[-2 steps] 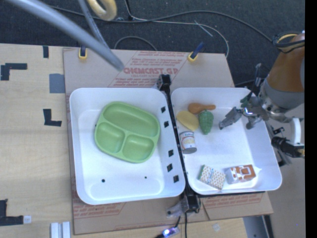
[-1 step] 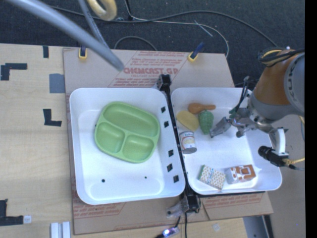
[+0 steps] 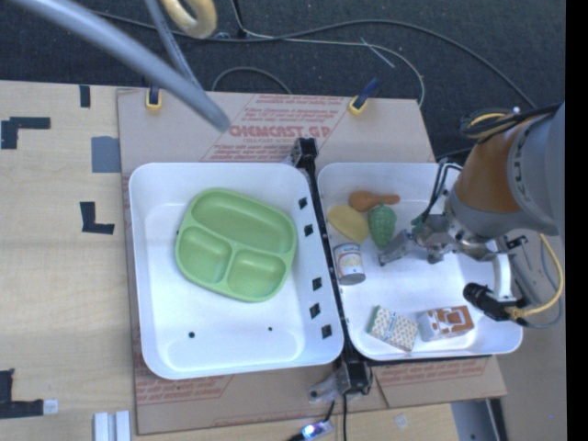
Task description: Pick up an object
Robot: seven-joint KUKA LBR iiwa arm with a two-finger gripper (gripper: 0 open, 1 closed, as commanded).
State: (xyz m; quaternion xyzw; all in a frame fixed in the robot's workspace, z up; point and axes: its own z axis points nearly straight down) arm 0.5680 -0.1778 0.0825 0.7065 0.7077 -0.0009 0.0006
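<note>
A single fixed camera hangs above the bench [image 3: 55, 246] and looks down at a slant, far enough off to take in both white bins, the left bin [image 3: 152, 274] and the right bin [image 3: 464, 177], with the arm [image 3: 514, 177] entering from the right side.

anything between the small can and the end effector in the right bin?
Bare white bin floor separates the small can from the end effector in the camera view; the green object sits just above that stretch.

Toy foods beside the claw

Green strawberry-like toy [image 3: 381, 225] just left of the claw [image 3: 397, 249]; small can [image 3: 349, 264] lower left, boxes [image 3: 446, 322] below.
</note>
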